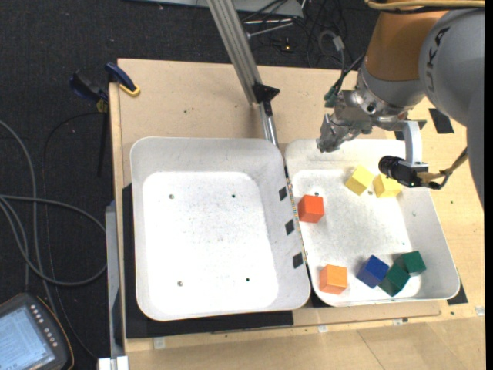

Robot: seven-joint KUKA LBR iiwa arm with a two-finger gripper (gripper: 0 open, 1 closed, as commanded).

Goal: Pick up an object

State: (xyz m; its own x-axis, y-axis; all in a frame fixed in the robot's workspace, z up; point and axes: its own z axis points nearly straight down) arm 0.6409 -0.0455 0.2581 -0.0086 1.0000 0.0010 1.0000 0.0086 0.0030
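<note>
hand (333, 141) seen at right bin's (431, 230) 12 o'clock rim, opening cannot be told, possibly bare | yellow blocks (358, 181) at 4 o'clock of it | risk: rim struck, block nudged away

Robotics lab, wooden bench (192, 91), loose cables (46, 206), teach pendant (27, 338)

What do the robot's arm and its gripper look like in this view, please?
The grey arm is thick and rounded, with a broad, glossy orange band above the wrist. A thin yellowish cable loops over the band. Below it sits a darker metal wrist and the small grey two-finger gripper. A white bracket beside the wrist carries a black cylindrical part.
</note>
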